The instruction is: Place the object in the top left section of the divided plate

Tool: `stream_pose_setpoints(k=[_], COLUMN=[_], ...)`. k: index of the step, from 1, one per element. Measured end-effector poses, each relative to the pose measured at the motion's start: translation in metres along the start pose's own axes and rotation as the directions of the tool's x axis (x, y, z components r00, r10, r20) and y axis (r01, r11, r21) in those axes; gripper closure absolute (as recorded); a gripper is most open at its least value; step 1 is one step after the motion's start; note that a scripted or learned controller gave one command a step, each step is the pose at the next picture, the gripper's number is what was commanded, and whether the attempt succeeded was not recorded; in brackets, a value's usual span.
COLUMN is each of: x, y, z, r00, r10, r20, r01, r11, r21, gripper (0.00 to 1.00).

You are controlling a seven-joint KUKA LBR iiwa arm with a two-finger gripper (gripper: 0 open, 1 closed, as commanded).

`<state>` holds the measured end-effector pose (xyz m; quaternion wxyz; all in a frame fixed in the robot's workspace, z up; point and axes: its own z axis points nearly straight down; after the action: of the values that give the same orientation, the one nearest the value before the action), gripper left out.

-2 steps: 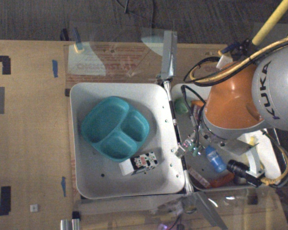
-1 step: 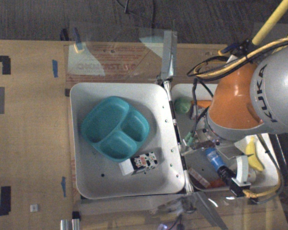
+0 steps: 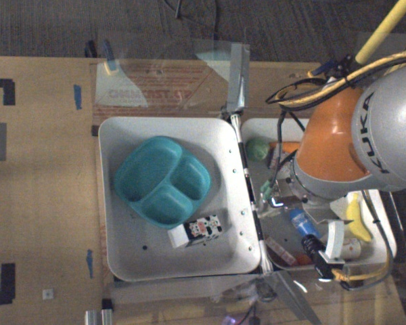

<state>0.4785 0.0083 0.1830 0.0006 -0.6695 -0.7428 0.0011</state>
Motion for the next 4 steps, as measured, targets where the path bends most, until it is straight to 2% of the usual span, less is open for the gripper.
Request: stream_pose_setpoints(k=[1, 2, 3, 4], x=[0.065, -0.061, 0.048, -0.103], y=[0.006, -0.007, 0.004, -0.006], z=[-0.033, -0.017, -0.005, -0.049], r00=[0.999, 1.0, 0.987, 0.987], r10=[-0.044, -0.01, -0.159, -0.159], r20=[0.0, -0.002, -0.002, 0.0], r01=[0.044, 0.01, 0.159, 0.159], r11=[0.999, 1.0, 0.987, 0.987], r21=[0.002, 0.004, 0.004, -0.001], gripper=[1.0, 1.0, 1.0, 1.0])
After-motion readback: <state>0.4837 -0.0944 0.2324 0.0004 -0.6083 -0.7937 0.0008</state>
